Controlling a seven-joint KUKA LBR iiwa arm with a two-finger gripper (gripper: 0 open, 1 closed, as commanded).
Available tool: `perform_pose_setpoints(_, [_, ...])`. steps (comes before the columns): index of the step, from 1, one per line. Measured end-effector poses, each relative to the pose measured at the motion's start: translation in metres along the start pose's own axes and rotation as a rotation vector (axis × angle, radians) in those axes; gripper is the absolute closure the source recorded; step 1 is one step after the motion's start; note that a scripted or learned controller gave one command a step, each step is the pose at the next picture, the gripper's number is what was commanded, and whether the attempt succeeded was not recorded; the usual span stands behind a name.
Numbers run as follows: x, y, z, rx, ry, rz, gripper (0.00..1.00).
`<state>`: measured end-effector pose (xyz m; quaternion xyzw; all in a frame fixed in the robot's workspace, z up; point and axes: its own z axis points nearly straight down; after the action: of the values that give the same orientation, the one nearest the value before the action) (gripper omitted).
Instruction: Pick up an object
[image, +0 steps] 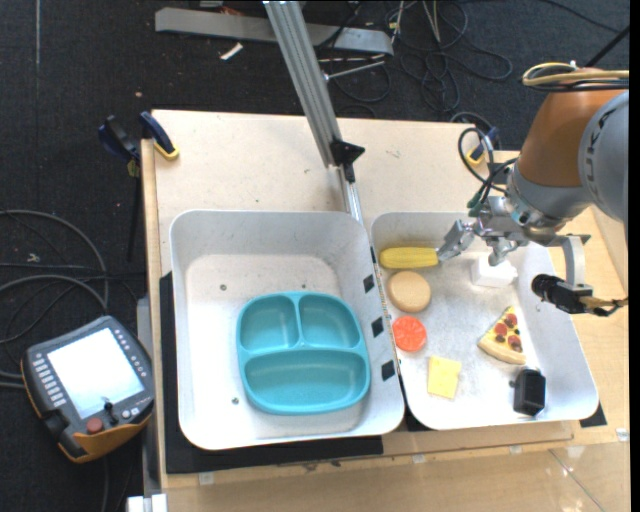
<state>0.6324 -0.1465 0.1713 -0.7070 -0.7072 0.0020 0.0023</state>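
Note:
The right bin (560, 345) holds a long yellow piece (408, 258), a round tan bun (409, 291), an orange-red slice (409, 333), a yellow square (443, 377), a pizza slice (503, 336) and a small black block (528, 391). My gripper (477, 249) hangs over the far part of this bin, just right of the yellow piece. It is open, and one fingertip (453, 242) sits close to the right end of that piece. Nothing is between the fingers.
The left bin (200, 250) holds a teal divided plate (300, 352). A grey metal pole (315, 90) slants down to the wall between the bins. A small white object (492, 270) lies below the gripper. A pendant (85, 385) sits off the bench at left.

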Motion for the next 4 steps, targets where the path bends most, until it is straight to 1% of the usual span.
perform_pose_setpoints(1, [0.002, 0.010, 0.053, -0.002, 0.000, -0.003, 0.00])
perform_pose_setpoints(2, [0.001, 0.011, 0.039, -0.008, -0.002, -0.002, 1.00])
perform_pose_setpoints(3, [0.010, 0.009, -0.020, -0.013, -0.001, -0.003, 1.00])
perform_pose_setpoints(4, [0.010, 0.010, -0.074, -0.014, -0.002, -0.003, 1.00])
